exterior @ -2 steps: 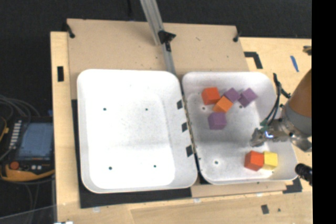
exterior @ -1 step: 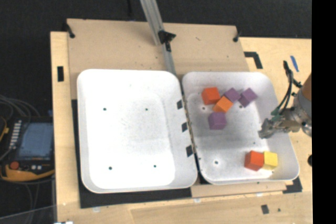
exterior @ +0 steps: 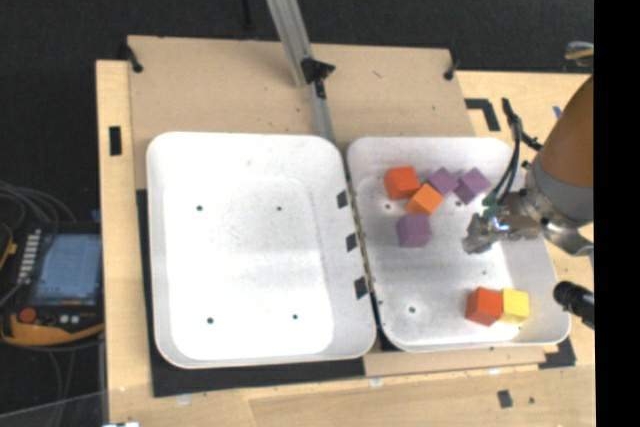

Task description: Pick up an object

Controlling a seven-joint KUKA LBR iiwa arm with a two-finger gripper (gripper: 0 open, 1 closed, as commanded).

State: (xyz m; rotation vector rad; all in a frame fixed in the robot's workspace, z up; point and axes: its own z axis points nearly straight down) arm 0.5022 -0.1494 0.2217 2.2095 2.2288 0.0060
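Arm (exterior: pixel 568 160) reached from right | fingers (exterior: pixel 480 237) low over right bin (exterior: pixel 440 330), state unclear | purple cube (exterior: pixel 413 230) left of them | red cube (exterior: pixel 484 305) touching yellow cube (exterior: pixel 515 304), near right.

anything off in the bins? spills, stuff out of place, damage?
Nothing stands out. All blocks sit inside the right bin: an orange block, a lighter orange block and three purple blocks near the top, a red block touching a yellow block near the bottom. The gripper is over that bin.
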